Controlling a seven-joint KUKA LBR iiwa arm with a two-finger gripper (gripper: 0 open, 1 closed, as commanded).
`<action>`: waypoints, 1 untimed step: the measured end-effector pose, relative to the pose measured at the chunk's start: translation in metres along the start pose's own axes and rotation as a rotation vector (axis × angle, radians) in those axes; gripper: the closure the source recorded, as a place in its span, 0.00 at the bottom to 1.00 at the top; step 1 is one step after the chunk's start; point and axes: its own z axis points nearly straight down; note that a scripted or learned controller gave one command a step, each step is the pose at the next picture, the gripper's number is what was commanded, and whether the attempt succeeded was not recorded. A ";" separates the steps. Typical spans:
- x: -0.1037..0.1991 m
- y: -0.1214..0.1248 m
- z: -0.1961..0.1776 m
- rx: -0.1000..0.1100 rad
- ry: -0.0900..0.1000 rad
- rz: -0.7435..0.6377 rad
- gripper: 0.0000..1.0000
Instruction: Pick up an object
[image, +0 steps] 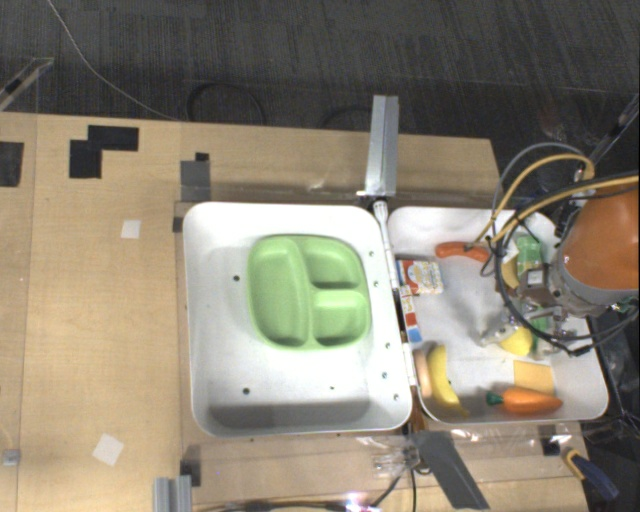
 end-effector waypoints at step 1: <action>-0.004 -0.003 -0.013 0.008 -0.005 0.000 1.00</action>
